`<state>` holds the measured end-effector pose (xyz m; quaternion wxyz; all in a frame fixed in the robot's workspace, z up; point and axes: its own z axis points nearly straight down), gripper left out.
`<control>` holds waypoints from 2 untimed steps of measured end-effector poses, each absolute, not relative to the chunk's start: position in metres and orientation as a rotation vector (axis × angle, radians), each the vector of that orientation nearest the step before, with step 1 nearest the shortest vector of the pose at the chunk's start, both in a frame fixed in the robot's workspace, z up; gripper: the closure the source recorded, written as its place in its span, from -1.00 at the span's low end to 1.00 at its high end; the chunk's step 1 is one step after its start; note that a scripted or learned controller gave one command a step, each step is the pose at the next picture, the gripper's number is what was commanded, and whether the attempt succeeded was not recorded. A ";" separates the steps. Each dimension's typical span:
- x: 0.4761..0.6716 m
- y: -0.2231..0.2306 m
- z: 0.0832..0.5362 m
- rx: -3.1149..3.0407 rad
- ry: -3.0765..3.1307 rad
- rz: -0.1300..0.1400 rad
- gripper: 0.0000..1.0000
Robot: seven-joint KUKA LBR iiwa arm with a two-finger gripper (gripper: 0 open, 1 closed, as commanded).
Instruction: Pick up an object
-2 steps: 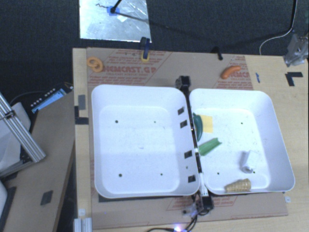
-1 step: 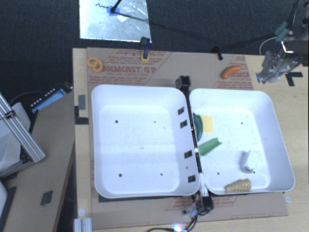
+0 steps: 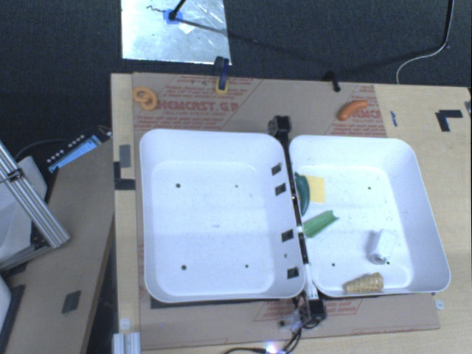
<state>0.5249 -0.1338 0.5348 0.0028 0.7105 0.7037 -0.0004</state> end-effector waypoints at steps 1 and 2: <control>0.485 -0.067 0.536 2.209 2.231 0.005 1.00; 0.486 -0.156 0.535 2.226 2.210 0.001 1.00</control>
